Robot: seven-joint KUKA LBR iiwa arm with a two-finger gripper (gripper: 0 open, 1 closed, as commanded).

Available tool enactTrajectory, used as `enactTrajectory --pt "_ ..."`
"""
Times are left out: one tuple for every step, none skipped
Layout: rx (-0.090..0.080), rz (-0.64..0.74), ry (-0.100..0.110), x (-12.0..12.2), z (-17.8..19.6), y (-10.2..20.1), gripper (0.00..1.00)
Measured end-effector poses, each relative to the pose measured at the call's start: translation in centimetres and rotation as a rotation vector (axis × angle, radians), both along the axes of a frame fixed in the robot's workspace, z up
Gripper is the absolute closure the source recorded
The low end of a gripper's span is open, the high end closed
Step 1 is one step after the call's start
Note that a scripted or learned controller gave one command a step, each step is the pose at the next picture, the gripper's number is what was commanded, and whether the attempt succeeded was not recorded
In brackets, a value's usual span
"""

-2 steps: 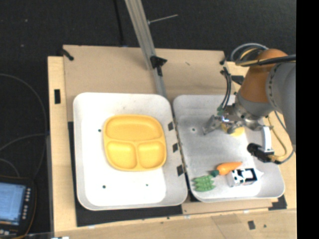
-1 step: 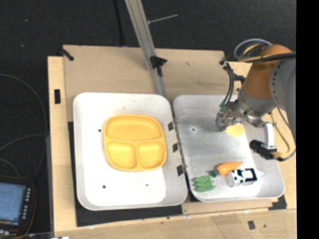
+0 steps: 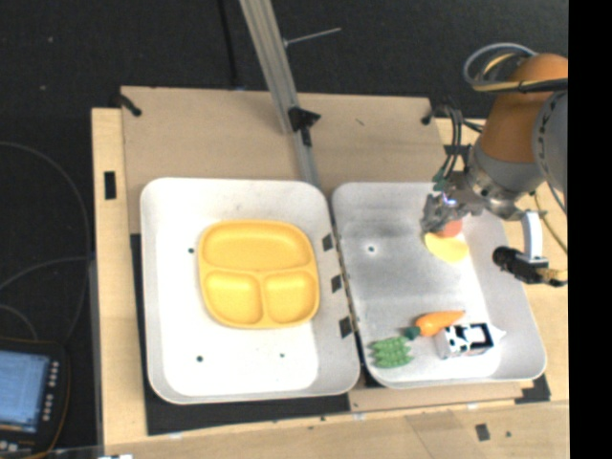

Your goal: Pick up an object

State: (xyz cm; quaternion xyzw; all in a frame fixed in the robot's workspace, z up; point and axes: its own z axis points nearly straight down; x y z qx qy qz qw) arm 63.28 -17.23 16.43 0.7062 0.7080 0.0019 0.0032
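Grey gripper (image 3: 446,214) sits low in the right bin (image 3: 382,285), touching a yellow-and-red object (image 3: 448,244); we cannot tell its opening or whether it grips, and we log carrot (image 3: 439,321), green piece (image 3: 390,353), black-and-white block (image 3: 466,339), yellow tray (image 3: 257,273) in the left bin (image 3: 172,352)

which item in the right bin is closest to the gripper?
The pale yellow piece, lying right under the gripper in the right bin. The carrot, green toy and black-and-white block sit together at the bin's front edge.

A yellow divided tray (image 3: 258,285) lies in the left bin (image 3: 163,352).
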Motion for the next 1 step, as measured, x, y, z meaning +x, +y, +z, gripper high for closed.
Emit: enactTrajectory --pt "-0.001 0.0 -0.001 0.12 6.44 -0.71 1.0"
